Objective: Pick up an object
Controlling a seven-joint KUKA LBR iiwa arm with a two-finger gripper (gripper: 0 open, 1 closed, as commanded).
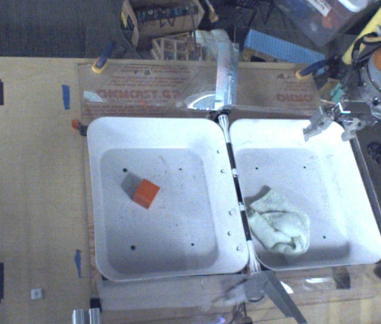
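Above the right white plastic bin's [352,201] one-o'clock corner, the two-finger metal gripper [330,123] hangs with fingers apart and nothing between them, so the crumpled pale cloth [280,223] at the bin's seven o'clock remains unpicked.

matt white plastic bins [157,130]; soft crumpled cloth [280,225]; smooth orange block [146,193]; pale wooden bench [28,181]

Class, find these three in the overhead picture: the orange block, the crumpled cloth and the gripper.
orange block [146,193], camera view, on its top face.
crumpled cloth [280,224], camera view, on its bunched middle.
gripper [330,129], camera view, midway between its fingertips.
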